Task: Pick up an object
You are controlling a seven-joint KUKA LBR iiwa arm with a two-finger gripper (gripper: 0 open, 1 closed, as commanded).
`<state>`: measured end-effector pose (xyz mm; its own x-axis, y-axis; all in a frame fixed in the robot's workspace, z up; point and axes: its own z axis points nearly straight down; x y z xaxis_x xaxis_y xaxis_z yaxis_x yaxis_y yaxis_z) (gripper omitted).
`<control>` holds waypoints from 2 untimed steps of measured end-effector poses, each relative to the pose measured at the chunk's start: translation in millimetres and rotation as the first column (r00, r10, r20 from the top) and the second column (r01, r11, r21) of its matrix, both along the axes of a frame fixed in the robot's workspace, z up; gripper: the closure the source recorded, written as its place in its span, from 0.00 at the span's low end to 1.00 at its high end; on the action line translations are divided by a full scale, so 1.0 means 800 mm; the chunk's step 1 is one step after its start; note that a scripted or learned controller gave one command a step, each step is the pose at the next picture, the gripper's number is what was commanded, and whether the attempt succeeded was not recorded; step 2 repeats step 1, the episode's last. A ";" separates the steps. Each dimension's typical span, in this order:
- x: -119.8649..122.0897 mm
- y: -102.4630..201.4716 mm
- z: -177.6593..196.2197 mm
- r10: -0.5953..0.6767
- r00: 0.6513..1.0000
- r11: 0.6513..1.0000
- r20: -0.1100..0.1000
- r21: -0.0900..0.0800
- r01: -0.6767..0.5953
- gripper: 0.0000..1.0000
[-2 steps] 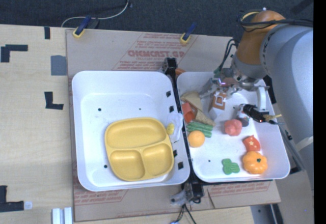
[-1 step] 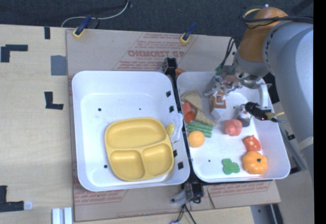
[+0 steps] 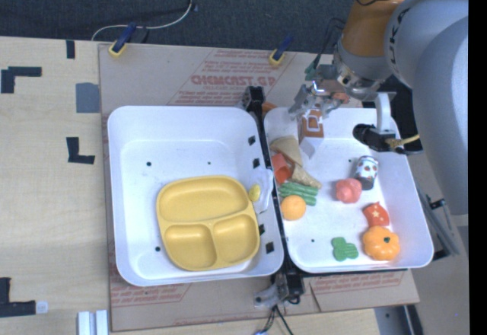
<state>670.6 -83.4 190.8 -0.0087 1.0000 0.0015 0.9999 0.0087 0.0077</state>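
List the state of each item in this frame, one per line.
End effector: raised over the far edge of the right bin, finger state unclear.
Yellow divided tray: flat in the left bin.
Orange pumpkin toy: upright, near corner of the right bin.
Pink toy: resting loose.
Green bean pod: lying flat beside the orange ball.

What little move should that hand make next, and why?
Probably straight down. The hand hovers at the far end of the right bin, above a small orange-and-white object, with nothing visibly gripped. That piece lies apart from the crowded toys by the divider, so it looks easiest.
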 end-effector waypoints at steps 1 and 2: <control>-0.075 0.045 -0.009 -0.006 1.000 1.000 -0.014 0.000 0.006 1.00; -0.075 0.045 -0.009 -0.006 1.000 1.000 -0.014 0.000 0.006 1.00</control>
